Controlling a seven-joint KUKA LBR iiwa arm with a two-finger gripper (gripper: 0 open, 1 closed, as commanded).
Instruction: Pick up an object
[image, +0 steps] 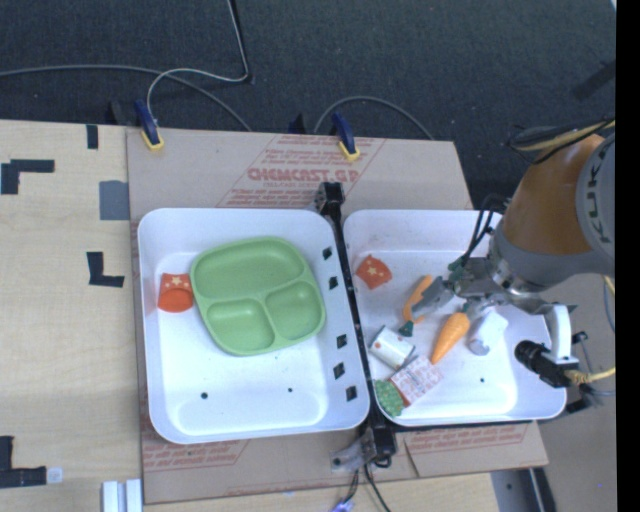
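As I log it from here, carrot (449, 338): long axis diagonal, tip lower-left, lying in right bin (500, 404).
Pincer (470, 300): grip unreadable, cannot tell.

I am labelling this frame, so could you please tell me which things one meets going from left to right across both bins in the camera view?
Orange cup → green divided plate → red strawberry-like piece → white packet → carrot → gripper.

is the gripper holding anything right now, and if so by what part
It cannot be told. The gripper is low in the right bin, right by two carrots, but no object is clearly seen between its fingers.
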